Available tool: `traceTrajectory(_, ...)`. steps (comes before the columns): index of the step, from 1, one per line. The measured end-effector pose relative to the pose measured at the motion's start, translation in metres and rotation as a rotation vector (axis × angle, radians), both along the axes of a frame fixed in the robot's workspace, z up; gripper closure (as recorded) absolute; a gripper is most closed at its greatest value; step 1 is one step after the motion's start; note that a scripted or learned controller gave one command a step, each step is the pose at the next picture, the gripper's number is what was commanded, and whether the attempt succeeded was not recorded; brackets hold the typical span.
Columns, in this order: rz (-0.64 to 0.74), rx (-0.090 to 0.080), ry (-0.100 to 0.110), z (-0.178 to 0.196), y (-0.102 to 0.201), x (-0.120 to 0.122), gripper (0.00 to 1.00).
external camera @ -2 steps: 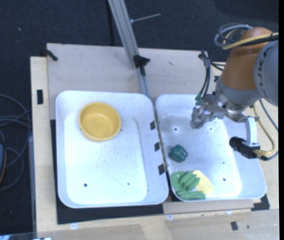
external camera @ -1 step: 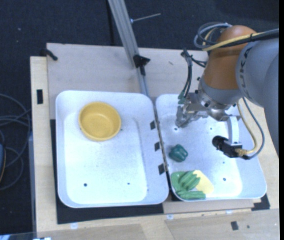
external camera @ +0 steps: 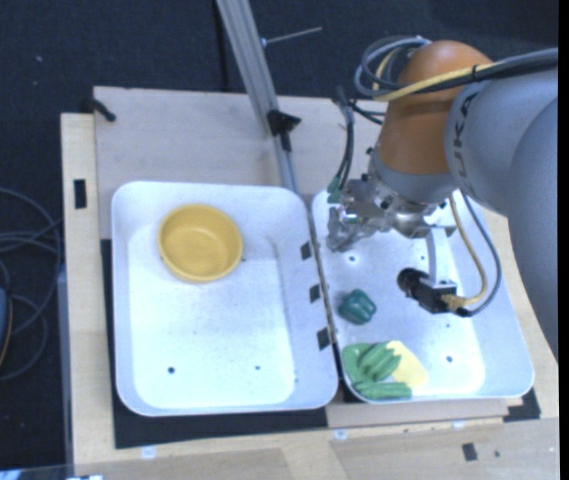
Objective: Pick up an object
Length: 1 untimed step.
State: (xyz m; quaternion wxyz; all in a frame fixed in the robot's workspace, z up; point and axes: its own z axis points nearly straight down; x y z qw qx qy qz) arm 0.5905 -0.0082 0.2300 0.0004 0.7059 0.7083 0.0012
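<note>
Nearest my camera, in the front corner of the right-hand shallow white bin (external camera: 494, 363), I see a bunch of green pods on a pale yellow piece, some sort of soft toy vegetable (external camera: 382, 364), lying against the front wall close to the divider. I'd guess it ended up there simply because loose things drift to a bin's edges, and that corner would be awkward for a straight-down grasp.

Just behind it a small dark-green rounded object, perhaps a toy pepper (external camera: 356, 307), sits alone on the bare floor near the divider. To me it looks the easiest candidate for this pick, since it has room all round.

Farther back, above that same bin, the two-finger gripper (external camera: 345, 230) hangs below the grey and orange wrist, close to the divider and a little beyond the pepper. I see nothing held there, and whether it is spread or closed I cannot tell at this slant. I judge it is poised before a descent, with no pick made yet.

Across in the left-hand white bin (external camera: 134, 368), a round yellow plastic bowl (external camera: 201, 242) stands upright toward the back, well apart from the arm
</note>
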Motion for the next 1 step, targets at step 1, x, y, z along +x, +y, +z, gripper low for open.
traceTrajectory(1,0.000,0.000,0.001,0.0151,0.0521,0.0046,1.00)
